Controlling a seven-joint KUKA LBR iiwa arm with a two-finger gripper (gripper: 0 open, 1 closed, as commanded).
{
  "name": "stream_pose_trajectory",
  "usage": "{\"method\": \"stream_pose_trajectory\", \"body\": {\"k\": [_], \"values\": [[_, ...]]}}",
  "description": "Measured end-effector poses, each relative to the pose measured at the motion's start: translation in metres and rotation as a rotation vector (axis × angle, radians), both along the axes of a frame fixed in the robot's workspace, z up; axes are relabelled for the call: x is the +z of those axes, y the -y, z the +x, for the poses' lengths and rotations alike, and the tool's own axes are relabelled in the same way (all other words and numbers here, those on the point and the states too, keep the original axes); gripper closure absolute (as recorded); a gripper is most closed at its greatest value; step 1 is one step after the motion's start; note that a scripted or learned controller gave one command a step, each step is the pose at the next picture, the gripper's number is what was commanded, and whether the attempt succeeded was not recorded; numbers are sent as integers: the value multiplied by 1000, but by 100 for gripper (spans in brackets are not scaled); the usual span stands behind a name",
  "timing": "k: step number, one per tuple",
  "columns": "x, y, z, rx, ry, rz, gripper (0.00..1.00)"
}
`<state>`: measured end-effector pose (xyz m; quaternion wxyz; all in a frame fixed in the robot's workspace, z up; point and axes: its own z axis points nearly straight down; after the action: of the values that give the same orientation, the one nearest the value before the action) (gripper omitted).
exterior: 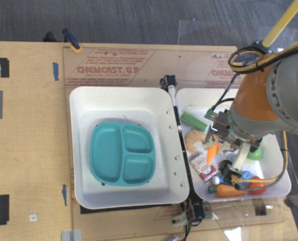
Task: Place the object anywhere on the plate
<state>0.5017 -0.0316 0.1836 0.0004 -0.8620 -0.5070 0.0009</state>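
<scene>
Step in hand, I judge: picking; my gripper [237,159] low in the right bin [284,177] among the clutter [209,167], closure untellable, object unchosen there; next: grasp, carry to teal plate [122,153].

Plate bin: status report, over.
Tool low over the right bin, among the cluttered objects. Teal plate in the left bin, compartments bare. Nothing placed yet. Path to plate open.
</scene>
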Motion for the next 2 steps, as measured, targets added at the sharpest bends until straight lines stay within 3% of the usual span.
{"method": "stream_pose_trajectory", "body": {"k": [1, 2], "values": [[0, -60, -23, -165, -8, 4, 100], [22, -121, -23, -163, -1, 1, 100]]}}
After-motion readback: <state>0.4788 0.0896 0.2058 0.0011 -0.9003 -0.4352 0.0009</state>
